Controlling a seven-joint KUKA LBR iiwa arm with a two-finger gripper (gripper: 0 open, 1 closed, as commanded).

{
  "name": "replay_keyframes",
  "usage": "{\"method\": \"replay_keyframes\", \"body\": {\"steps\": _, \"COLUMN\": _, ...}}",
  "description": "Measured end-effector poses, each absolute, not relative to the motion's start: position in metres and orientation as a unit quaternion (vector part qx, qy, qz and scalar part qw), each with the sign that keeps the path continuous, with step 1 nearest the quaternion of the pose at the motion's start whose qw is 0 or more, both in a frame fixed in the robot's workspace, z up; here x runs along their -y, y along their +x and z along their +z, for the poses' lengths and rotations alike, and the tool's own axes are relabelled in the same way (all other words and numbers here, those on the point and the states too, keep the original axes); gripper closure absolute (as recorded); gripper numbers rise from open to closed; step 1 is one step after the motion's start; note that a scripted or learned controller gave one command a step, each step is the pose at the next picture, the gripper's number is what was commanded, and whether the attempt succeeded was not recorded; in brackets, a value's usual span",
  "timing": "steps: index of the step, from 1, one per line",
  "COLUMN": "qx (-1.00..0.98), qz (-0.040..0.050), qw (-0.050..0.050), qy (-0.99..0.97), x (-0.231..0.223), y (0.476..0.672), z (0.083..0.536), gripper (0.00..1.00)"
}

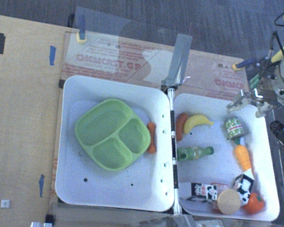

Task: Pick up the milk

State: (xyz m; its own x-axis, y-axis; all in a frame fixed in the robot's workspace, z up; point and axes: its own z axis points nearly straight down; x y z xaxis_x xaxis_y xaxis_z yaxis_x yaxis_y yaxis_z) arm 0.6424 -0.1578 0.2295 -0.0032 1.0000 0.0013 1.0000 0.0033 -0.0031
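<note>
Gripper: my gripper [251, 101] hangs over the far right corner of the right bin [273, 182], nothing between its fingers; I cannot tell from this slant whether they are open or closed.

Milk: I take the black-and-white cow-print carton [204, 191] to be the milk. It lies on its side at the near edge of the right bin, well apart from the gripper.

Second cow print: a smaller piece [244, 186] with the same pattern sits just right of it, partly hidden, so I cannot say if it is a separate thing.

Step in hand: I judge the reach has not begun; the arm must cross the bin toward the near side.

How I would do it: come down from above, fingers set across the carton's narrow width, aimed at its left half where there is room.

In the way: a tan disc [229, 201] touches or overlaps the carton's right end, and a red-orange piece [254, 204] lies just beyond; a grip too far right would catch the disc.

On the path: a can [233, 128], carrot [242, 156], green bottle [194, 153] and banana [198, 122] lie between, so I would travel high.

Left bin: a green plate [111, 140], with an orange piece [152, 138] beside it, no concern here.
</note>
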Motion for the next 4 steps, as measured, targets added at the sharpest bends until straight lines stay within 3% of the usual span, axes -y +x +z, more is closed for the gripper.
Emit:
{"method": "replay_keyframes", "body": {"steps": 1, "qx": 0.704, "qz": 0.0006, "qw": 0.002, "qy": -0.710, "x": 0.177, "y": 0.574, "z": 0.147, "gripper": 0.00}}
{"method": "replay_keyframes", "body": {"steps": 2, "qx": 0.763, "qz": -0.0023, "qw": -0.002, "qy": -0.646, "x": 0.171, "y": 0.482, "z": 0.085, "gripper": 0.00}}
{"method": "replay_keyframes", "body": {"steps": 3, "qx": 0.702, "qz": 0.0002, "qw": 0.001, "qy": -0.713, "x": 0.123, "y": 0.576, "z": 0.129, "gripper": 0.00}}
{"method": "replay_keyframes", "body": {"steps": 4, "qx": 0.637, "qz": 0.0007, "qw": 0.000, "qy": -0.771, "x": 0.115, "y": 0.666, "z": 0.151, "gripper": 0.00}}
